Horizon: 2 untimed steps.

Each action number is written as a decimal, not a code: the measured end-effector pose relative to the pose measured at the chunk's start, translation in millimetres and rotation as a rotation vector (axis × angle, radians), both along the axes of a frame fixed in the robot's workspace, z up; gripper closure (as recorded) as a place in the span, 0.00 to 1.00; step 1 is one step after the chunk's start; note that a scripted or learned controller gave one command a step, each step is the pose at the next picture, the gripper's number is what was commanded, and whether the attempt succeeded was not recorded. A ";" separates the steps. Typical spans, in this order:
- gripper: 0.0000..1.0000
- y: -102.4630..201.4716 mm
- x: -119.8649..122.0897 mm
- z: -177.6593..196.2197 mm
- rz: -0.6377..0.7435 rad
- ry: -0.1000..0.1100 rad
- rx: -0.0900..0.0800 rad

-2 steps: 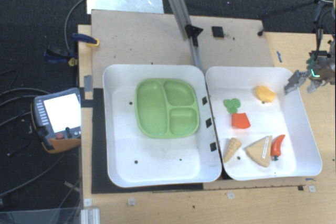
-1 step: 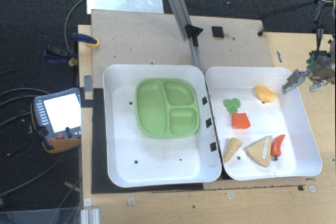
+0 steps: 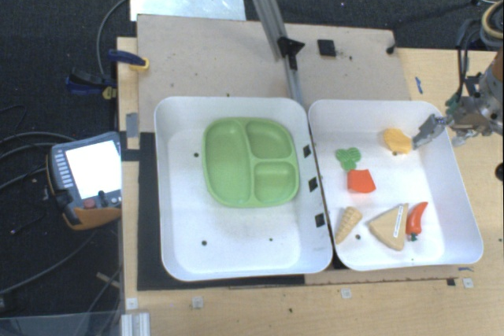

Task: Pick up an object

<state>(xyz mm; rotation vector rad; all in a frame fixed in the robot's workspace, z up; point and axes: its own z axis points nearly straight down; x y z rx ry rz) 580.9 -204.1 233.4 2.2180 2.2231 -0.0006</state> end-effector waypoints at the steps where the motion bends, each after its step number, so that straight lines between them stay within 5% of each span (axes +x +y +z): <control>1: 0.00 1.9 1.6 -40.2 -0.001 -0.001 0.000; 2: 0.00 11.4 1.7 -96.3 0.001 0.001 0.001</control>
